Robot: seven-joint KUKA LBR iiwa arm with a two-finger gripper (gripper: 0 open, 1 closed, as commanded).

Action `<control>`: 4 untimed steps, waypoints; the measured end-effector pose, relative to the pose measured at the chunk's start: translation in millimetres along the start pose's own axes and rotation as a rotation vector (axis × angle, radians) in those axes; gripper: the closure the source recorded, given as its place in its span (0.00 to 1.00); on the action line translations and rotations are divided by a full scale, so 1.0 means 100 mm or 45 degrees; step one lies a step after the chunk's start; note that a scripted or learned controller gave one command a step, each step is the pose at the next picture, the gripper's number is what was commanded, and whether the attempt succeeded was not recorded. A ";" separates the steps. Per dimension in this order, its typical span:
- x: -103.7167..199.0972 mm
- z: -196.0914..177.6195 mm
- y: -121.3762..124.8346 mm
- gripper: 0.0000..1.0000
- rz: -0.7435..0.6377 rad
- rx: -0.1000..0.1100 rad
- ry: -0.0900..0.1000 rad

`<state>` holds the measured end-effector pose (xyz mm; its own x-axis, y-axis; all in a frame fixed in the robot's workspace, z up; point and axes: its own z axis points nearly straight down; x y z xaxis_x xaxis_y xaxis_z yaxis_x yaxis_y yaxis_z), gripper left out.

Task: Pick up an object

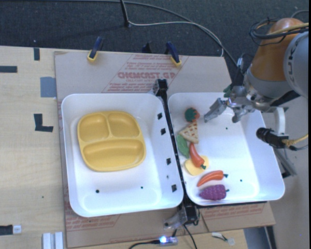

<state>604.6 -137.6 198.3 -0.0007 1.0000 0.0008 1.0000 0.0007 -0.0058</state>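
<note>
Nearest the camera, at the front of the right bin (259, 188), lies a bunch of purple toy grapes (213, 193), knobbly and dark, with a small stem end pointing right. Just behind it, and close enough that the two may touch, lies an orange-red toy pepper (211, 177), long and slightly curved, its green stalk at the right end. Further back, near the divider between the bins, a red chili (196, 156) rests across a flat yellow piece (192, 166), and a green leafy piece (183, 146) lies beside them against the bin's left wall. Behind those sits a tan wedge (189, 134) with small dots on it, like a cracker or slice of cheese, and beyond it a small round toy (191, 114), red with green on top. All these toys cluster along the left side of the right bin, leaving its right half bare white. The left bin (72, 191) holds a yellow divided plate (111, 140) with three compartments, lying flat toward its back left. Both bins rest on a sheet of cardboard (140, 74) on the wooden tabletop (20, 154). At the far right edge of the right bin hovers the hand (225, 111), its two grey fingers spread apart with nothing between them, well clear of the toys, the nearest being the round red and green one to its left.
</note>
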 end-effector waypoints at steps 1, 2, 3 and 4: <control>0.01 0.51 -0.11 0.00 0.000 -0.001 0.000; -0.03 1.10 -0.09 0.00 0.001 -0.010 -0.001; -0.01 0.94 -0.06 1.00 -0.004 -0.022 0.000; -0.09 0.45 0.00 1.00 0.001 -0.012 -0.002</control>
<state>604.5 -146.4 153.2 0.0000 1.0000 -0.0008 1.0000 0.0000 0.0034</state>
